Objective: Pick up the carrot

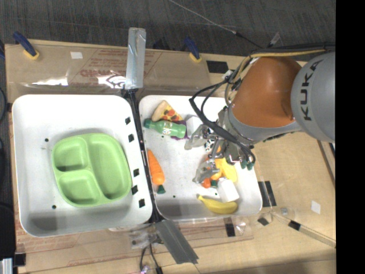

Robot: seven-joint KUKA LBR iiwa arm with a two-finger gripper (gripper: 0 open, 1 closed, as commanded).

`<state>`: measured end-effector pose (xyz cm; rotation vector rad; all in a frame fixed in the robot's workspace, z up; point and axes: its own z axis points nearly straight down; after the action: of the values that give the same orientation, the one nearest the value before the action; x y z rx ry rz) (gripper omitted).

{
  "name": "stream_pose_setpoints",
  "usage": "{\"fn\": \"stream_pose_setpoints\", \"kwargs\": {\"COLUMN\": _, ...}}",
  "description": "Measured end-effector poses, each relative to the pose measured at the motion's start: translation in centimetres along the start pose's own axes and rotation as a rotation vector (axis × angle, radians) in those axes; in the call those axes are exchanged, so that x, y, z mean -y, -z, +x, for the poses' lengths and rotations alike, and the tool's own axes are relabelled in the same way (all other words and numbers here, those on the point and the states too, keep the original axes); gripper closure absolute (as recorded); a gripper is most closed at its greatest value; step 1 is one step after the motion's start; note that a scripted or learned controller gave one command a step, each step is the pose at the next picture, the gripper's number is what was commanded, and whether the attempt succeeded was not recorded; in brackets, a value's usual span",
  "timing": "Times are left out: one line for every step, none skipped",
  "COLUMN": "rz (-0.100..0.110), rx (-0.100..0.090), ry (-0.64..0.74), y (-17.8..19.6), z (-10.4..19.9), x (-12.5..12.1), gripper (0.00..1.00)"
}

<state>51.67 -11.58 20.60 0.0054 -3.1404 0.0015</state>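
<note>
The carrot (155,167), orange with a green stem end, lies lengthwise against the left wall of the right bin (177,207). My gripper (200,157) hangs over the middle of that bin, to the right of the carrot and apart from it. Its two metal fingers (195,140) are spread open with nothing between them. The lower finger sits just beside a small cluster of orange and yellow toy pieces (218,173). The arm's orange band (265,93) and cables hide the bin's upper right part.
In the right bin are a pizza slice (165,112), a green bottle (166,129), a banana (217,205) and a white piece (227,189). The left bin (28,119) holds a green divided plate (91,168). A black divider runs between the bins.
</note>
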Motion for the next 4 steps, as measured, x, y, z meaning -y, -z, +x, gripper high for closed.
{"fn": "stream_pose_setpoints", "kwargs": {"rz": -0.001, "rx": -0.001, "ry": -0.457, "y": -5.4, "z": -4.8, "x": 5.2, "gripper": 0.0}}
{"fn": "stream_pose_setpoints", "kwargs": {"rz": -0.001, "rx": -0.001, "ry": -0.571, "y": -11.5, "z": -2.7, "x": 7.9, "gripper": 0.0}}
{"fn": "stream_pose_setpoints", "kwargs": {"rz": -0.002, "rx": -0.002, "ry": -0.589, "y": -11.5, "z": 0.1, "x": 2.7, "gripper": 0.0}}
{"fn": "stream_pose_setpoints", "kwargs": {"rz": -0.001, "rx": 0.001, "ry": -0.921, "y": -11.4, "z": -2.3, "x": 3.4, "gripper": 0.0}}
